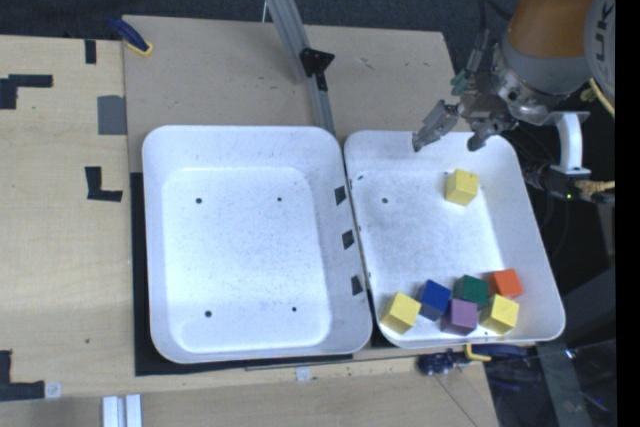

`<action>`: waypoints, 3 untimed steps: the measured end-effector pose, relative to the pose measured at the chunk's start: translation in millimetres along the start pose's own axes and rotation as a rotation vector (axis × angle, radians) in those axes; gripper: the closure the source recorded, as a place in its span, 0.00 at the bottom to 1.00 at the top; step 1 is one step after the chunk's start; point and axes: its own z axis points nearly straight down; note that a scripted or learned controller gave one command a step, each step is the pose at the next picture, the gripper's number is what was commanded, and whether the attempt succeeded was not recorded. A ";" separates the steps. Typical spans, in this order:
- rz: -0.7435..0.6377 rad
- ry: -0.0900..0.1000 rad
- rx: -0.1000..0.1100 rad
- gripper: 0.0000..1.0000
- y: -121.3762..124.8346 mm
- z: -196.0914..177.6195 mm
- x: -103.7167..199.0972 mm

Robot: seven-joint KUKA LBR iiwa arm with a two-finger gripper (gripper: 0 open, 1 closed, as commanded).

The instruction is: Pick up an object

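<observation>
Hovering at upper right, the gripper (452, 137) is seen with fingers spread, above a yellow cube (461, 187).

Two bins side by side: left bin (160, 245), right bin (520, 215). One cube (461, 186) alone in right bin's far part. Six-cube cluster (458, 303) at its near edge. Gripper (455, 133) above right bin's far rim, behind the lone cube.

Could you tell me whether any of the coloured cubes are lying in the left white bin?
No: the lone yellow cube and the clustered cubes all lie in the right white bin.
</observation>
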 end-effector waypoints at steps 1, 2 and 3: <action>0.001 0.000 0.000 0.00 0.0 -0.1 -0.1; 0.003 -0.001 0.006 0.00 -3.1 61.2 -7.3; 0.003 -0.001 0.006 0.00 -3.0 120.4 -16.2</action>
